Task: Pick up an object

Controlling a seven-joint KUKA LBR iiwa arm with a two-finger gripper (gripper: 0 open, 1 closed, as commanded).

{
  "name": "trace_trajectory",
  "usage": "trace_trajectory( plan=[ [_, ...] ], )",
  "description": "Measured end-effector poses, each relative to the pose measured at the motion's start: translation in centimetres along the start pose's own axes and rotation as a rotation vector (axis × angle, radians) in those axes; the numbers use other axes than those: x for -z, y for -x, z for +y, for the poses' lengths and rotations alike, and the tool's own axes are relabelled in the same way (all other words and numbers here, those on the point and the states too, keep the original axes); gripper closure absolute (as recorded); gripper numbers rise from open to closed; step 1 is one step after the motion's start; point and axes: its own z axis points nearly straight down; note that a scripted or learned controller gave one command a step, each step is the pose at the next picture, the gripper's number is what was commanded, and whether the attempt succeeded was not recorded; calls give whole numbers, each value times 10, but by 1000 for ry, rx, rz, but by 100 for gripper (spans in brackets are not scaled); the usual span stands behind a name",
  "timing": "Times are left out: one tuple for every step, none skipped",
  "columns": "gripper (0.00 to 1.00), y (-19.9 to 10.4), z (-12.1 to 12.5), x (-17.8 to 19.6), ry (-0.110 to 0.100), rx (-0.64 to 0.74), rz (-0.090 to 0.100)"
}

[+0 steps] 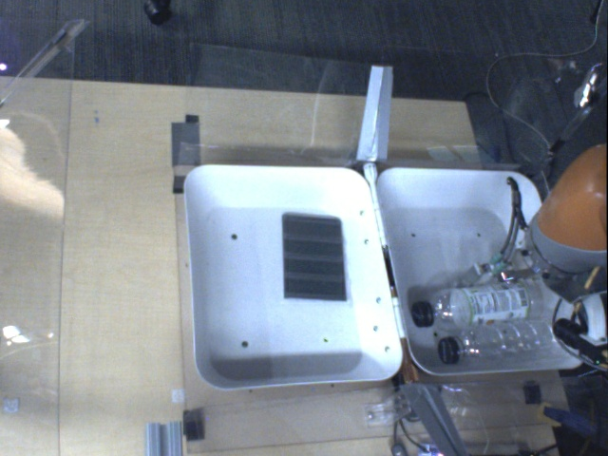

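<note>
- Camera view: two white bins sit side by side on the wooden bench (114,255). The left bin (218,340) carries one dark ribbed pad (314,256), lying flat near its middle, a little toward the edge shared with the right bin (427,207).
- Two clear plastic bottles lie on their sides along the near edge of the right bin. The upper bottle (480,305) has a printed label and a black cap pointing toward the shared edge. The lower bottle (494,340) lies just beside it, close to the near wall, black cap also toward the shared edge.
- The arm (575,221) comes in over the far right corner of the right bin, orange band showing. The gripper (503,272) hangs just above the labelled bottle; its state cannot be told, being hidden among cables and glare.
- Judgement: nothing can be seen held, so the pick looks not yet made.
- Risk: the bottles are round, smooth and clear; a squeeze off centre would likely roll or squirt one away.
- Risk: the two lie nearly touching, so a descent between them could nudge both or catch neither.
- Risk: the lower bottle hugs the near wall, leaving little room on that side.
- Risk: loose cables by the wrist could snag.
</note>
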Motion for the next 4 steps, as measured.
trace_trajectory(
  plan=[
    [0, -82, -16, 2, -1, 169, 3],
    [0, -90, 38, -1, -7, 16, 5],
    [0, -91, 57, -2, -10, 49, 6],
    [0, -81, 99, -3, -10, -12, 5]
  ],
)
